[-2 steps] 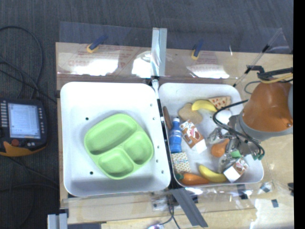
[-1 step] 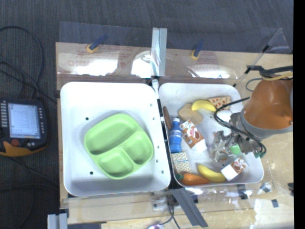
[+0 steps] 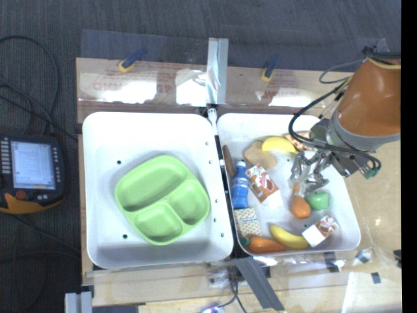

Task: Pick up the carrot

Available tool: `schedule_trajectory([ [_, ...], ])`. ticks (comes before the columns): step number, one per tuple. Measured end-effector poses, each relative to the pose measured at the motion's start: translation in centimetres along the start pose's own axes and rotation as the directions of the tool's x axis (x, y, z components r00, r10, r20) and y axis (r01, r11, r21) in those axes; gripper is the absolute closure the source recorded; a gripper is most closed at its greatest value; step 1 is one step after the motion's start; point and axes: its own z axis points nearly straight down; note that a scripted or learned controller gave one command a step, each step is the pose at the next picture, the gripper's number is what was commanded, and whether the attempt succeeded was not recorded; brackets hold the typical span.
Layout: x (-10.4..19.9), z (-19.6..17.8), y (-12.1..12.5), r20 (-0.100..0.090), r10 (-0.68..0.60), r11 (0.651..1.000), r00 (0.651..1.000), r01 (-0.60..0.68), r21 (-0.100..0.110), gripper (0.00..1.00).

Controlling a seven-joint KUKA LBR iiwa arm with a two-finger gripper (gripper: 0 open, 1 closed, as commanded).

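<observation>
- The long orange carrot with a tapered tip (image 3: 264, 244) is seen lying flat at the front edge of the right shallow white bin (image 3: 348, 204), its thick end just beside a yellow plastic banana (image 3: 288, 236).
- The metal two-finger end effector (image 3: 306, 178) hangs over the middle right of that bin, well apart from the carrot, above a small rounded orange toy fruit (image 3: 300, 207) and a green toy vegetable (image 3: 318, 199).
- Whether the end effector is wide or narrow cannot be told; its tip is lost among cables and the items beneath, and nothing is seen held in it.
- The step in hand is judged to be the approach: the carrot is not yet reached and not yet lifted.
- The next move is judged to call for travel toward the front left of the right bin, then a descent with the end effector aligned across the carrot's narrow width.
- Care would be needed, since the banana touches or nearly touches the carrot, a patterned small packet (image 3: 246, 222) lies just behind it, and the bin wall runs close along its front.
- The left shallow white bin (image 3: 104, 194) carries a light green divided plastic tray (image 3: 163, 199) and plays no part here.
</observation>
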Motion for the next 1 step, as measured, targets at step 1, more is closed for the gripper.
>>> schedule_trajectory([
  [1, 0.10, 0.20, 0.04, -0.003, 0.001, 1.000, 1.000, -0.001, -0.003, 0.00],
])
